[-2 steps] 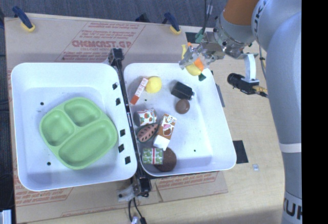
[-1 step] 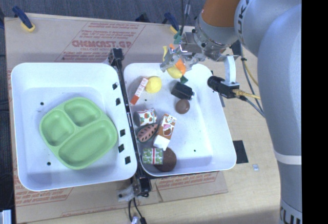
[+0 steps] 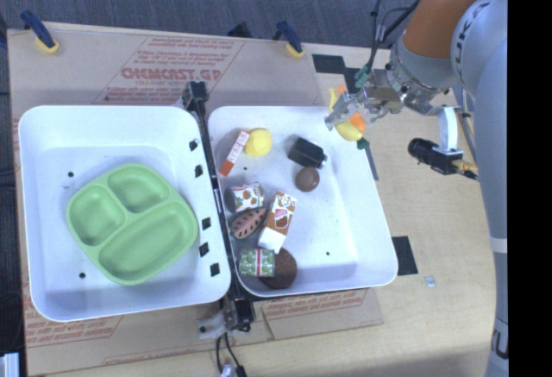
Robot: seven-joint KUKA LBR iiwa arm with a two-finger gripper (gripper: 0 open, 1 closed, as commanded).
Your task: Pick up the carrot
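Fingers of the gripper point(image 3: 349, 118) close on the carrot point(image 3: 342, 114), an orange piece with a yellowish end and a bit of green, held above the upper right corner of the right bin point(image 3: 379, 233). Lower in that bin lie a lemon point(image 3: 257, 141), a black block point(image 3: 306, 152), a brown ball point(image 3: 306, 179), several small cartons and a dark round item near the front wall. Alongside, the left bin point(image 3: 34, 220) holds a green divided plate point(image 3: 132, 221).
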